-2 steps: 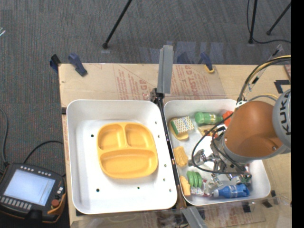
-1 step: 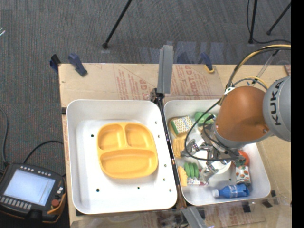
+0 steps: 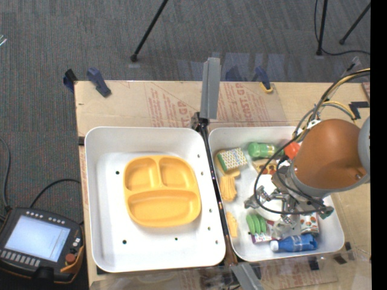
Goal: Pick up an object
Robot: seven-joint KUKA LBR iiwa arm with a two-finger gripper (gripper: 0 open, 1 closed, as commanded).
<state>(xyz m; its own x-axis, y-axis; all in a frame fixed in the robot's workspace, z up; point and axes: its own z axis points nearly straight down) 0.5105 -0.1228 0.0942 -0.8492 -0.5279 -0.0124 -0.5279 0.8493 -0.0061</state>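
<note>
The right bin (image 3: 239, 139) is the landmark. To its left sits the left bin (image 3: 103, 180) holding a yellow divided plate (image 3: 162, 190). Inside the right bin the tool (image 3: 281, 213) hangs low near a green item (image 3: 256, 223), a blue bottle (image 3: 295, 244), a corn cob (image 3: 228, 188) and a green-checked packet (image 3: 233, 159). Both bins rest on the worktop (image 3: 139, 104).

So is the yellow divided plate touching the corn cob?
Apart. The camera view shows the yellow divided plate lying in the left bin, while the corn cob lies in the right bin, with both bin walls between them.
</note>
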